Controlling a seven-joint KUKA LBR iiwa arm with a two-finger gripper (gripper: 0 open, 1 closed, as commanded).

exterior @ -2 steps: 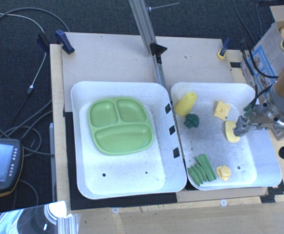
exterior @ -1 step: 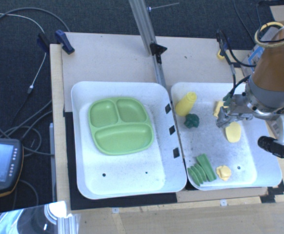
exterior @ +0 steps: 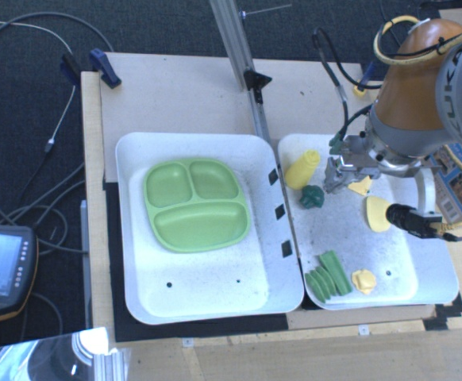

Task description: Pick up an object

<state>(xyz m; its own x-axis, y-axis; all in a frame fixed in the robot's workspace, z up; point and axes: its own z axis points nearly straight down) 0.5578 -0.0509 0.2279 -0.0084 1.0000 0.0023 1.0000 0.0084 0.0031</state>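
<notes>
A pale wooden bench [exterior: 175, 94] is set on dark carpet [exterior: 25, 173]. Loose cables [exterior: 36, 34] are strewn beside its left edge.

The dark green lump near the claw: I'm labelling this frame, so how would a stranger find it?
Look in the right bin, at its upper-left part. Just below the yellow bottle-shaped toy sits the small dark green lump, left of the claw. It is the only dark, rounded piece; the other green item is paler and ribbed.

Both white bins [exterior: 136, 213] look like matt plastic, faintly speckled. The green divided plate [exterior: 197, 205] is smooth plastic with a soft sheen. The surface [exterior: 175, 86] looks like pale, matt board. The arm's orange band [exterior: 421, 54] is glossy, and the hand [exterior: 336, 173] is bare grey metal.
</notes>
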